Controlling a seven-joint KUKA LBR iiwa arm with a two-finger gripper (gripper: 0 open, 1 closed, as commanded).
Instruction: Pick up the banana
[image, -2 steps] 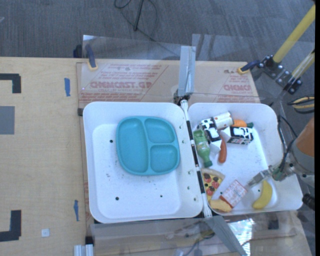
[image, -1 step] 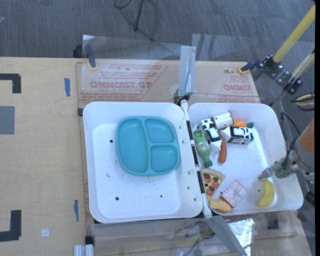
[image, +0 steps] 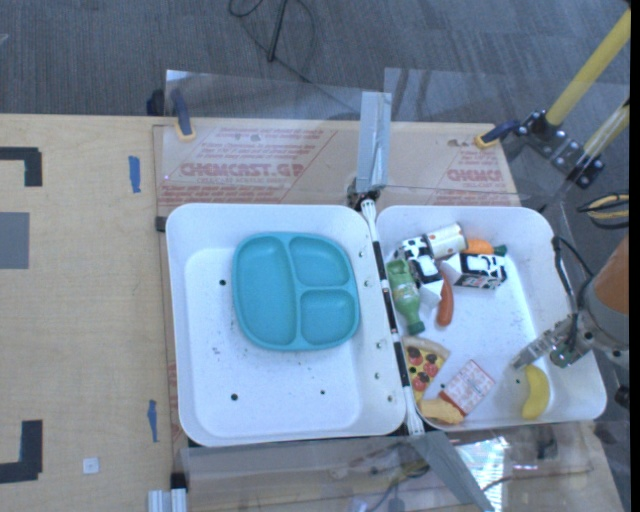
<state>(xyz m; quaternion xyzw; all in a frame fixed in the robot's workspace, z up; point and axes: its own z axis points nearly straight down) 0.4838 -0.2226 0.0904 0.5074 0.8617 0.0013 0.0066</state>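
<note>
Banana (image: 536, 391) lies in the right bin (image: 520, 225), near its front right corner, close to the right wall. It looks short and slightly curved, long axis running roughly front to back. Gripper (image: 545, 350) sits just behind it, almost touching the upper tip, w/ the arm coming in over the bin's right edge. Fingers can't be read at this res, so whether the hand is released or clenched is unknown; nothing is visibly held.

Risks from here, as I judge them:
- Banana is close to the wall & corner. A finger coming down on the wall side may hit the rim or wedge, and the grasp fails.
- Gripper looks offset toward the banana's back tip, not its middle. Closing there could pinch the end only; the fruit may pivot or slip out on lift.
- A push instead of a pinch could slide it further into the corner, making the next try harder.
- Curved, smooth skin probably rolls under uneven contact.

Other stuff is well apart: small red-white packet (image: 467, 384) & pizza slice (image: 424, 362) toward the front left of that bin, green bottle (image: 405, 296), carrot (image: 445, 302) & cow-print cartons (image: 480, 270) nearer the back. Little chance of snagging those. Left bin (image: 200, 330) holds a teal divided plate (image: 296, 290), not involved.
</note>
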